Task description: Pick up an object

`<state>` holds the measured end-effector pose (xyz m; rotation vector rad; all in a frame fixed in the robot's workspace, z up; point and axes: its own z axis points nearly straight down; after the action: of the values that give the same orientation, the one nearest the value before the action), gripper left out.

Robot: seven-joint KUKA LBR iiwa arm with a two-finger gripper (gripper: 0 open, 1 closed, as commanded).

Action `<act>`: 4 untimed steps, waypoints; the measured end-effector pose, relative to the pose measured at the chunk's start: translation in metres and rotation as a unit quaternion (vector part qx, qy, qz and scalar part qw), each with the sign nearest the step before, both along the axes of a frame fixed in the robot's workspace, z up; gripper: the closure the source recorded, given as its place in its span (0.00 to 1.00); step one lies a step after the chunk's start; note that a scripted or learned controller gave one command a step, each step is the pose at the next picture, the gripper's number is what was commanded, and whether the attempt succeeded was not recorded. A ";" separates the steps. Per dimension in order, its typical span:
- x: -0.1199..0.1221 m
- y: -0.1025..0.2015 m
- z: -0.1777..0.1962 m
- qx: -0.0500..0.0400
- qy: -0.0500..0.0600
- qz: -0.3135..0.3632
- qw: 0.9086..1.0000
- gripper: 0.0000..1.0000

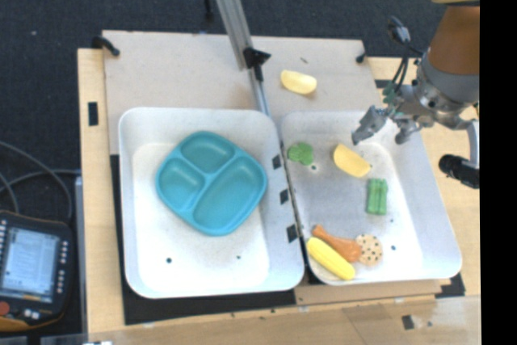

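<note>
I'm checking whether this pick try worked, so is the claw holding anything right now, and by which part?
Nothing is held. The claw hangs above the right bin with nothing between its fingers; the nearest item, a yellow piece, lies loose on the bin floor below it.

You have open floor mid right bin (420, 198), between wedge (351, 161), green block (376, 196) and carrot (337, 244); the pole (230, 4) crosses the bench behind.
</note>
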<state>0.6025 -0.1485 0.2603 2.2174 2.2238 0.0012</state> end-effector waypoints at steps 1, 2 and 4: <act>0.000 0.000 0.000 0.000 0.000 0.000 1.000 0.00; 0.004 -0.006 -0.044 -0.001 0.002 -0.002 1.000 0.00; 0.000 -0.002 -0.159 -0.001 0.003 -0.002 1.000 0.00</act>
<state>0.6024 -0.1502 0.1014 2.2241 2.2216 -0.0064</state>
